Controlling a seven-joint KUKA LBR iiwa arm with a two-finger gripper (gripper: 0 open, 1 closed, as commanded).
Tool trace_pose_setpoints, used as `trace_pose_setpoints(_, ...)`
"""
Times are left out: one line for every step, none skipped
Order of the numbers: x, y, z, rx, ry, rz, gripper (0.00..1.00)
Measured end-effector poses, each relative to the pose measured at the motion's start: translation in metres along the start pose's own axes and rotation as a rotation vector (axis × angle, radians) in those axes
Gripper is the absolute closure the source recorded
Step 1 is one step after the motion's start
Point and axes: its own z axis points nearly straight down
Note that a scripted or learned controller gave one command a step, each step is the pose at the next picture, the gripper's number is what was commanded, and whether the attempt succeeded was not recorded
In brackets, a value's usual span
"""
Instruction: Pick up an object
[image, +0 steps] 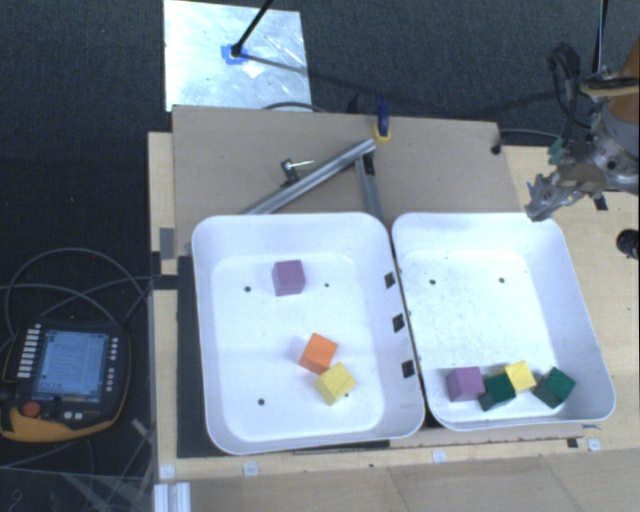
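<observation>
The left bin (215, 250) holds a purple cube (288, 277) toward the back, an orange cube (319, 352) near the middle and a yellow cube (336, 382) just in front of it. Along the front wall of the right bin (575, 290) lie a purple cube (464, 382), a dark green cube (496, 390), a yellow cube (520, 375) and another green cube (554, 386). My gripper (543, 203) hangs over the right bin's back right corner, far from every cube, with nothing seen between its fingers.
A metal bar (310, 176) lies slantwise on the brown board (430, 160) behind the bins. A teach pendant (65, 378) sits on the floor at the left. A shiny plate (235, 55) lies on the floor at the back.
</observation>
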Motion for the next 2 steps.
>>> trace_pose_setpoints(0.058,-0.005,0.002,-0.001,0.002,-0.002,1.00)
trace_pose_setpoints(0.117,-0.018,0.004,0.001,0.002,-0.003,1.00)
